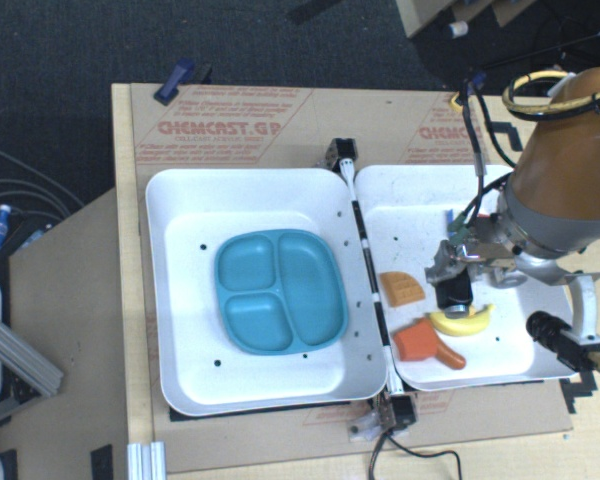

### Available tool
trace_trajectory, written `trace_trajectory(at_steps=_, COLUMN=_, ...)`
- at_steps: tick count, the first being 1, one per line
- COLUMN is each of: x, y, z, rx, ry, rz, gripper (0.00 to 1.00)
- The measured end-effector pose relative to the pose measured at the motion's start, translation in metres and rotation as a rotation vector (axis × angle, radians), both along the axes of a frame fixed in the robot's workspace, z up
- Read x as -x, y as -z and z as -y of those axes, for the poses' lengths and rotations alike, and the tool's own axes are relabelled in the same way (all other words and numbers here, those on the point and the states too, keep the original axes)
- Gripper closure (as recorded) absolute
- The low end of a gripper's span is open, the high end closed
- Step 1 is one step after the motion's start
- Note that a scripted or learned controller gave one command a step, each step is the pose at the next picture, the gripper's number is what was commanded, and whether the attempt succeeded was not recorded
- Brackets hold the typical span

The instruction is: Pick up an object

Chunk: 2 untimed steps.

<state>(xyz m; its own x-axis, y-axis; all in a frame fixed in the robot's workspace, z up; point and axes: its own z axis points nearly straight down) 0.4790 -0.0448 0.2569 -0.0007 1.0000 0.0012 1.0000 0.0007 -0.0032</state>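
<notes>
from the overhead cam: the arm [565,158] comes in from the right w/ the gripper [454,294] down low in the right bin [420,203], right over the yellow banana [462,321] — its dark tip sits at the banana's upper edge, looks like touching or just about. can't tell from this angle whether it's spread or closed, and nothing shows the banana actually clamped, so i wouldn't call it held. progress, as i'd judge it: the approach and descent look done; the grip itself and the lift are both left — the banana is lying on the bin floor, not raised. the banana is near the front of the right bin, just beside the orange-red piece [426,343] to its left-front and near the tan piece [401,288] by the divider. its long axis runs roughly left-right across the view, curved like a shallow smile, right end tipped up toward the back of the bin, left end lower by the orange-red piece. which end is the stem i can't make out. left bin [180,208] has the blue divided plate [279,290], well apart from all this.
</notes>
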Motion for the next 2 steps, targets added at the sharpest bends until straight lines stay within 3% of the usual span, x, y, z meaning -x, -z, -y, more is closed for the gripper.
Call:
trace_trajectory(at_steps=1, x=-0.098, y=0.007, z=0.027, rx=0.002, ry=0.001, rz=0.004, gripper=1.0)
trace_trajectory(at_steps=2, x=0.0, y=0.001, z=0.006, rx=0.0, ry=0.001, rz=0.0, gripper=1.0)
